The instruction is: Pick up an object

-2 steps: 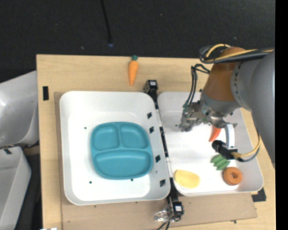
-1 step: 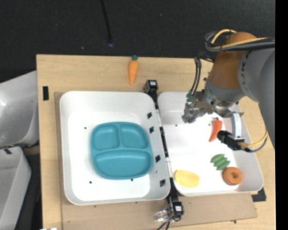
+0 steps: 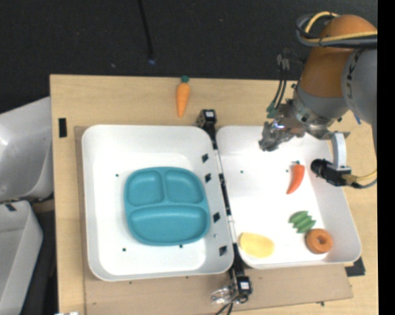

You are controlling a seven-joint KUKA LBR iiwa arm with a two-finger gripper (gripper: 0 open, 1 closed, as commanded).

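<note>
Though poised above the far corner of the right bin (image 3: 253,195), not yet on anything: approach step, by the look of it. Cannot tell whether the gripper (image 3: 273,140) is spread or pressed together. Likeliest target: red pepper (image 3: 295,178), just beside, lying apart from the green pod (image 3: 302,221) and orange ring (image 3: 319,241). Next, probably: shift over, descend — open floor around, walls well off.

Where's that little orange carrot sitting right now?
The carrot lies on the wooden bench, outside both bins, just beyond the far edge of the left bin, near a small black clip between the bins.
</note>
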